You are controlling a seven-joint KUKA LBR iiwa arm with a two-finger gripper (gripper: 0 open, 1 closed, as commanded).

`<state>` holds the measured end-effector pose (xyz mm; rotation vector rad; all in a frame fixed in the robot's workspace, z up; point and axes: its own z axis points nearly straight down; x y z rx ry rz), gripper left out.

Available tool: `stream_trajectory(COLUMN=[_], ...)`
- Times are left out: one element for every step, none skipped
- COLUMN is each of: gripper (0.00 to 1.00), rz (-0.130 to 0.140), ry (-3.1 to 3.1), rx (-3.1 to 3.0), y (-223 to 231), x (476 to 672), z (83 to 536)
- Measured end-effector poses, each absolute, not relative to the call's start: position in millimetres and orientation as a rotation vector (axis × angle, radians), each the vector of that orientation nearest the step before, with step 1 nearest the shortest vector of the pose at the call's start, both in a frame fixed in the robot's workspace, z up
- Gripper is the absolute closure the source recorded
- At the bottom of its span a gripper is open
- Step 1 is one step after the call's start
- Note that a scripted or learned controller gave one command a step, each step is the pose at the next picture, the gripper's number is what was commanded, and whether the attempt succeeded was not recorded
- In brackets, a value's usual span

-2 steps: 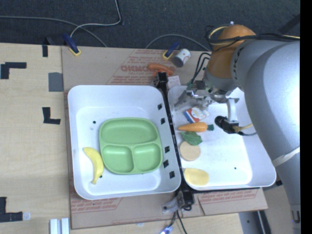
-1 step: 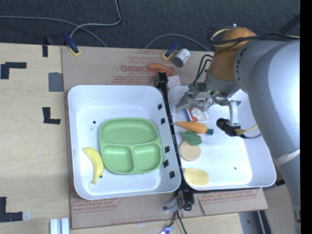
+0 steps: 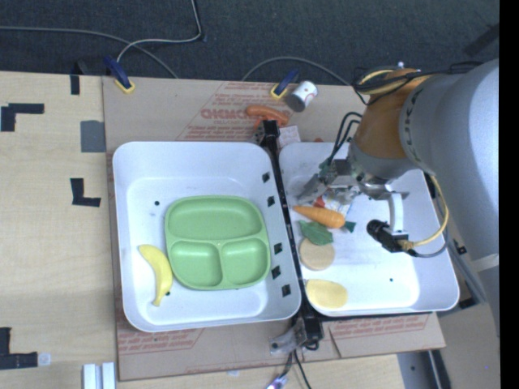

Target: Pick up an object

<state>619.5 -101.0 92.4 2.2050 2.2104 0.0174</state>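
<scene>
Carrot (image 3: 320, 215) is the thing we think the arm is going for. It is orange with a bit of green at one end, and it lies in the right bin (image 3: 422, 286), close to the wall between the two bins. Just below it sits a green leaf toy (image 3: 316, 233), then a round tan cookie (image 3: 317, 255), then a yellow lemon shape (image 3: 327, 294) near the front edge.

Our tool (image 3: 332, 183) hangs low over the back of the right bin, just above the carrot. We see nothing held in it. The grey parts are mixed up with wires and the arm's shadow, so we cannot tell how wide the tool is set.

We judge that we are at the reach-down step, and the pick is not yet done. Next we would need to come down a little toward the front, so the carrot sits in the middle of the tool, then squeeze and lift. The carrot is thin and lies at a slant, so the tool should cross it, not run along it. The leaf toy touches or nearly touches the carrot, so we might grab both or push one away.

In the left bin (image 3: 130, 217) lie a green tray (image 3: 217, 241) and a yellow banana (image 3: 158, 271), well apart from the tool. Both bins sit on our desk (image 3: 49, 241).
</scene>
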Motion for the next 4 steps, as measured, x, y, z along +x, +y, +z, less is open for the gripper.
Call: stream_trajectory(gripper=[0.00, 0.00, 0.00, 0.00], rz=[0.022, 0.016, 0.007, 0.000], ry=[2.208, 2.210, 2.216, 2.220], rx=[2.203, 2.205, 2.215, 2.221], y=[-100, -107, -111, -110], x=[599.8, 565.7, 608.6, 551.3], z=[93, 91, 90, 86])
